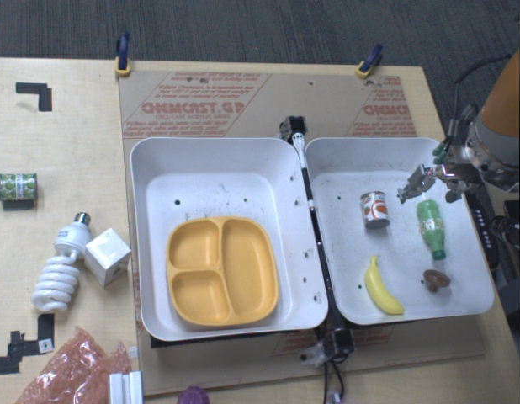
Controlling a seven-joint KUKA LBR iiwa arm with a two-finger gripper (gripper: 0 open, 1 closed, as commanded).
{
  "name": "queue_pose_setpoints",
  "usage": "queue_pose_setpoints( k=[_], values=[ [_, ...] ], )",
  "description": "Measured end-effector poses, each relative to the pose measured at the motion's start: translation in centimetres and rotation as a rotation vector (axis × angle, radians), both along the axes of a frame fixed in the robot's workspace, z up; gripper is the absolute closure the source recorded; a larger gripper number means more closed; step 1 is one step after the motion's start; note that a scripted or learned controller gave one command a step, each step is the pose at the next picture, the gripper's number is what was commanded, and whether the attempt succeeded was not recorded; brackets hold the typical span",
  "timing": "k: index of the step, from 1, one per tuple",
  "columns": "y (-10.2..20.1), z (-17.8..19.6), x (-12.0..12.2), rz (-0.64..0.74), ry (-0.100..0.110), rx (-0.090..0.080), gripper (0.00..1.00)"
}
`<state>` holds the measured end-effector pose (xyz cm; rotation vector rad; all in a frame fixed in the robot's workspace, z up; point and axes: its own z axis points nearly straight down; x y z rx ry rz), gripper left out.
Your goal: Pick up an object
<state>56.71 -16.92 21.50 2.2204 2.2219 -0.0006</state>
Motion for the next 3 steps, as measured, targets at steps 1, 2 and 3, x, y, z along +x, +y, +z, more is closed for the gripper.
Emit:
queue_pose_setpoints(
  k=[1, 2, 3],
  values=[
    [2.2, -12.3, -0.6, -0.002, 0.000, 0.000, 0.00],
    [2.1, -11.2, -0.6, -0.004, -0.002, -0.001, 1.00],
    [2.1, -11.3, -0.6, -0.004, -0.001, 0.000, 0.00]
  ],
)
